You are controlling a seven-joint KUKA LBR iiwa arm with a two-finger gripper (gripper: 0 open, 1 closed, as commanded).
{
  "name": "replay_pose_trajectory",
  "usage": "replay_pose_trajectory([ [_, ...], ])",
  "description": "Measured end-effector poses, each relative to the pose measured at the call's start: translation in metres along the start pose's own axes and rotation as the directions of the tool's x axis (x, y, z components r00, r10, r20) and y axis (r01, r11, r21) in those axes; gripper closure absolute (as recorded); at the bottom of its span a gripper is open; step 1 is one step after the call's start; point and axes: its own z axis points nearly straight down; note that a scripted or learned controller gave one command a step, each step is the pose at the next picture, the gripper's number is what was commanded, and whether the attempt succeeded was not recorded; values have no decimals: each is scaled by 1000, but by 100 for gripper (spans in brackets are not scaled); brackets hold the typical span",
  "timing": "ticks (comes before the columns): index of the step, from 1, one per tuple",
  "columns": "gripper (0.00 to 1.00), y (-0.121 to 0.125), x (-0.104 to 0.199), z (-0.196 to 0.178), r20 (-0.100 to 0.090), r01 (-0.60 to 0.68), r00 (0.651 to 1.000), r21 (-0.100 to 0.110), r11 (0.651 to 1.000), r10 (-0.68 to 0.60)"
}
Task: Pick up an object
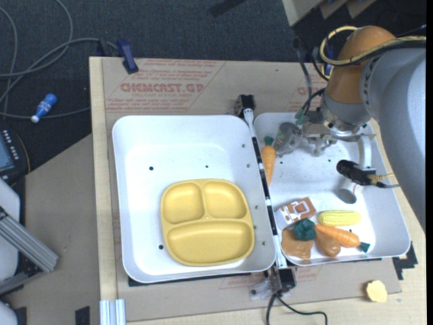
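Status: pick not yet made, as far as you can see from above.

The gripper (295,135) sits low at the back of the right bin (385,239), near the divider, with the orange-banded wrist above it. Its metal end is a grey blur from this angle; you cannot tell how it is set, and nothing is visibly caught in it.

Nearest candidate: an orange carrot (268,162) lying against the left wall of the right bin, just beside and slightly in front of the gripper. Contact between them looks possible, but the view is too coarse to confirm.

Other candidates, all clustered at the front of the right bin, well apart from the gripper: a corn cob (339,217), a second carrot (336,235), a small printed card (298,210), a dark green piece (304,230) on a brown item.

The left bin (135,181) holds a yellow divided plate (205,221), untouched.

Left to do: close on an object, lift it clear. Judge the task as barely begun.
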Motion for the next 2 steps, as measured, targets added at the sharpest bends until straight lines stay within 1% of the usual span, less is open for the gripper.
replay_pose_trajectory([
  [1, 0, 2, 10, -2, 15, -7, 1000, -3, 1000, 7],
  [2, 0, 2, 12, -2, 18, -9, 1000, -4, 1000, 9],
])
